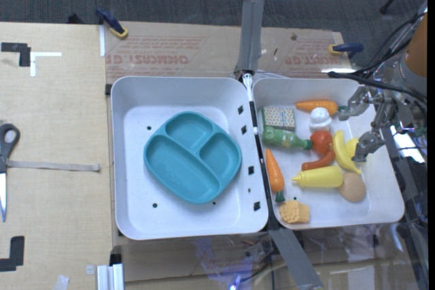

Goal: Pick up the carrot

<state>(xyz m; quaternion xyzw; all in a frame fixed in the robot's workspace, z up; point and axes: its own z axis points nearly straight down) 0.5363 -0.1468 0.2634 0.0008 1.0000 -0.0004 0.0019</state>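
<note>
We see a teal divided plate (193, 157) in the left bin (122, 166). The carrot (274, 170) lies by the right bin's (387, 210) left wall. Over its right side, the gripper (359, 130) seems spread open, grasping nothing.

Brightness: even and fairly bright across the bench, with the dark floor at the far edge staying dim
Source: diffuse light from above, with no single hard beam
Shadows: soft and short; a faint grey shade rings the blue plate (193, 157) and lines the inner walls of the left bin (122, 166)
Glare: the white floors of both bins look slightly washed out; small bright glints sit on the metal of the gripper (363, 125) at the right
Sharpness: moderate; toy edges in the right bin (387, 214) look soft, cardboard print is legible
Near edge: purple-tinted reflections on clear plastic
</note>
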